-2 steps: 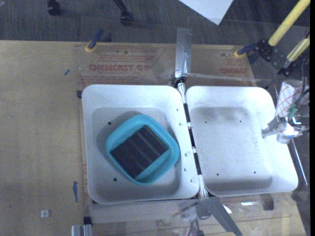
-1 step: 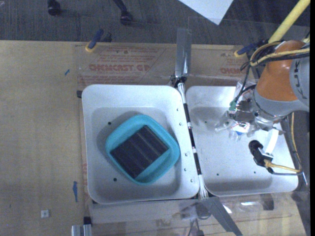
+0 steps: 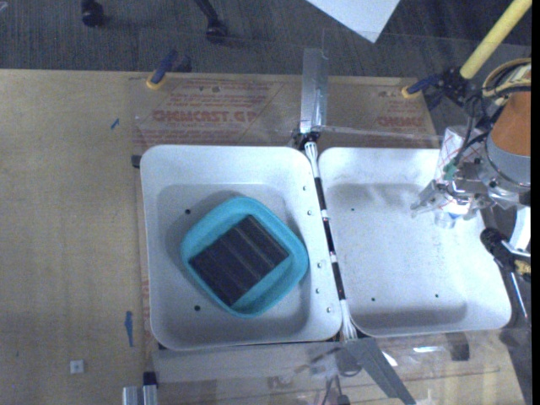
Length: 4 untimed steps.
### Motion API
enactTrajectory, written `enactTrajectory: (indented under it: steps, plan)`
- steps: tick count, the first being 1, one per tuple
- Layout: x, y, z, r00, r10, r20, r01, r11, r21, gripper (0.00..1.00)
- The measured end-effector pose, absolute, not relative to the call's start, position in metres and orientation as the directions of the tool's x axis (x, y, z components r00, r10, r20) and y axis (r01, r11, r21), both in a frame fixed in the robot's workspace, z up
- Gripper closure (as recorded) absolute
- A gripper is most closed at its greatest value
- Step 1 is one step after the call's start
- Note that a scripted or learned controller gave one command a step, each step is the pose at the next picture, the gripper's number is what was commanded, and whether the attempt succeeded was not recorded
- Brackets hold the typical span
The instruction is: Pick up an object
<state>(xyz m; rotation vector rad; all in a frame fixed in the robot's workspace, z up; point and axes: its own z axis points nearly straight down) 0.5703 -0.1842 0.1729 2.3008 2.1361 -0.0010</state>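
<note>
- The tray (image 3: 245, 256), a blue shallow dish with a dark ribbed insert, lies in the left bin (image 3: 160, 175), roughly at its centre and slightly toward the near side.
- The tray sits turned at a diagonal to the bin walls; one corner points near, another far.
- The gripper (image 3: 445, 199) hangs over the far right part of the right bin (image 3: 396, 294), close to that bin's right wall.
- Key relation: the tray lies well to the left of the gripper and somewhat nearer, across the divider between the two bins. The two are well apart.
- Judgement: the coming move calls for a long traverse left over the divider, then a descent onto a tray rim, with the wrist turned to suit the diagonal.
- The arm enters from the right, orange band visible at the frame edge, wrist pointing down and left.
- Finger state: cannot tell; the tip is small and blurred. Nothing is seen held.
</note>
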Motion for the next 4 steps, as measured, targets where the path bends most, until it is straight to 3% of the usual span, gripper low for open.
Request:
enactTrajectory:
  steps: [1, 2, 3, 4]
  plan:
    - [0.617, -0.205, 0.095, 0.034, 0.999, 0.008, 0.999, -0.034, 0.003, 0.0]
    - [0.618, -0.204, 0.105, 0.03, 1.0, 0.006, 1.0, -0.03, 0.004, 1.0]
    - [0.662, -0.193, 0.088, 0.192, 0.981, -0.002, 0.981, -0.192, -0.022, 1.0]
    - [0.65, -0.115, 0.167, 0.13, 0.992, 0.0, 0.992, -0.13, -0.001, 1.0]
